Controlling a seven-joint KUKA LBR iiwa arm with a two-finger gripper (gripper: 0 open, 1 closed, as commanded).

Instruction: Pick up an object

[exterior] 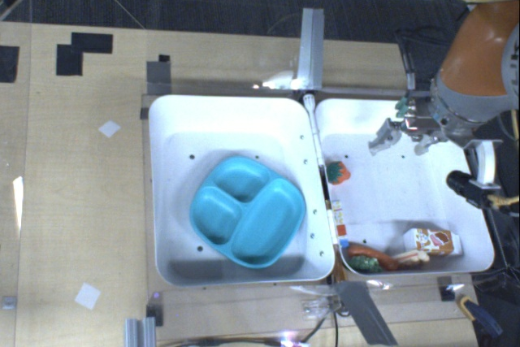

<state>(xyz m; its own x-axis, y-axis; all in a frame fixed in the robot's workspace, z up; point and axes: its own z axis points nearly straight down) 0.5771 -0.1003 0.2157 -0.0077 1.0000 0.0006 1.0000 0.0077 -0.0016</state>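
Along the right bin's [370, 126] near edge lie a small carton [432, 241] and a red and green item [367, 259]. Farther back, the gripper [404, 137] hovers with fingers spread, holding nothing. The left bin [175, 142] holds a blue divided plate [248, 210].

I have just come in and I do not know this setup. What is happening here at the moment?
A robot arm reaches in from the right and hangs over the far part of the right bin. Its gripper is open, with nothing between its fingers. Near that bin's front edge lie a small carton and some small toy food; a small orange and green piece lies by the dividing wall. The left bin holds a blue divided plate. Nothing is picked up yet.
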